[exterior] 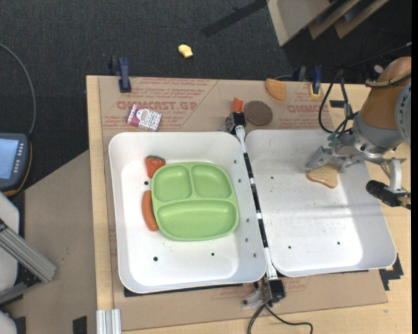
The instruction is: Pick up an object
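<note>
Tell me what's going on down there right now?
Pincer low in right bin, right above tan bread-like piece. Grip unconfirmed. Green divided plate in left bin, nothing in the way.

We see a dark carpeted floor (59, 39) around a bench topped with printed brown cardboard (196, 98), held by blue clamps (121, 72). A small yellow scrap (186, 50) lies on the floor, and wooden furniture (326, 19) stands at the upper right.
</note>
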Available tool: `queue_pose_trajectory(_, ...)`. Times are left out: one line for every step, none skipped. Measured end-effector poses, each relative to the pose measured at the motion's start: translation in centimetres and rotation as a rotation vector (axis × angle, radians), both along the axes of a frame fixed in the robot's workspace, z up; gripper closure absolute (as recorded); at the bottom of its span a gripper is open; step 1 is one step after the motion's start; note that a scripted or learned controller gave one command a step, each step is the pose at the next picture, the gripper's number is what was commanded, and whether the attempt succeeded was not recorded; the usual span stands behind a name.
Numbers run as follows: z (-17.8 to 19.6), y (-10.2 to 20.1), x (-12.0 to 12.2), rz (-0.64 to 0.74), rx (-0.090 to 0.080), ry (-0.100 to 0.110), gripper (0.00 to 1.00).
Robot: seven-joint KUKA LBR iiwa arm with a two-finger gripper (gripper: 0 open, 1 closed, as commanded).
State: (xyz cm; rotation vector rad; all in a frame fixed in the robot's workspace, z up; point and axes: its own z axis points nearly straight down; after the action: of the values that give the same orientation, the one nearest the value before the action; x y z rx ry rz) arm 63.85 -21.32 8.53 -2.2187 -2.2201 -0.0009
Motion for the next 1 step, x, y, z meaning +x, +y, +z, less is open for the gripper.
queue_pose_trajectory(-0.03,-0.01,-2.54,-0.001,0.0,0.0,0.0)
